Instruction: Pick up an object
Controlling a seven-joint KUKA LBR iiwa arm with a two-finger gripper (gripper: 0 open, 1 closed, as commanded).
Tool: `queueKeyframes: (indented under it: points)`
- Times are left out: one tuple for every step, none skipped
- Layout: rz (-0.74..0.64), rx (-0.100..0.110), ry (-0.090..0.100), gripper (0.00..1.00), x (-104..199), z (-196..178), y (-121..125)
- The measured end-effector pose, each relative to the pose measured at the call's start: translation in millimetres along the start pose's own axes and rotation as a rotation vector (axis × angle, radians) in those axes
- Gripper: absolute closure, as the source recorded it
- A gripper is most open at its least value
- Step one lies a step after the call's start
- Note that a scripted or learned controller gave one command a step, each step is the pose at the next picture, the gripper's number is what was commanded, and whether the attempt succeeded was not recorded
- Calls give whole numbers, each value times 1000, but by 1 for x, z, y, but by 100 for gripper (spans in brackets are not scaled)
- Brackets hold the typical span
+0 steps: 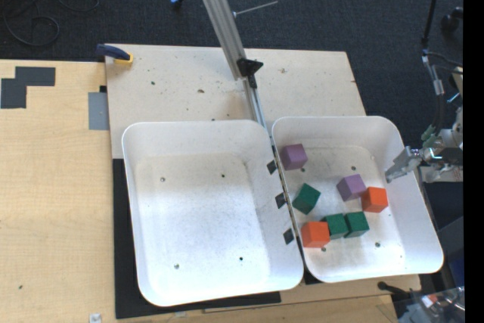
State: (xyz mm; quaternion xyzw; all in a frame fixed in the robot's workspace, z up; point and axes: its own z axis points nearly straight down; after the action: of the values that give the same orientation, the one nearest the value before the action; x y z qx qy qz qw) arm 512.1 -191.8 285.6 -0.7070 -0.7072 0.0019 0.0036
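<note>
Right bin [393,134] holds purple, green and orange cubes; left bin [151,140] beside it.

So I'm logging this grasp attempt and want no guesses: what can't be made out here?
- Pincer: at the right bin's right rim; too small and blurred to tell whether it is open or shut.
- Arm: cut off by the right edge of the camera view.
- Two green blocks: touching, so the seam between them is hard to place.
- Blue object at the board's far corner: too small to identify.

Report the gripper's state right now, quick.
Gripper: at the right bin's right rim, above the blocks; open or shut cannot be told; no block seen in it.
</note>
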Motion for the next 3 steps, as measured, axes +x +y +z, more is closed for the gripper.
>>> queueKeyframes:
  points:
    - [1,-5,-1,0,0,-2,1]
    - [1,1,0,0,-9,53,5]
    - [2,1,1,0,-2,113,11]
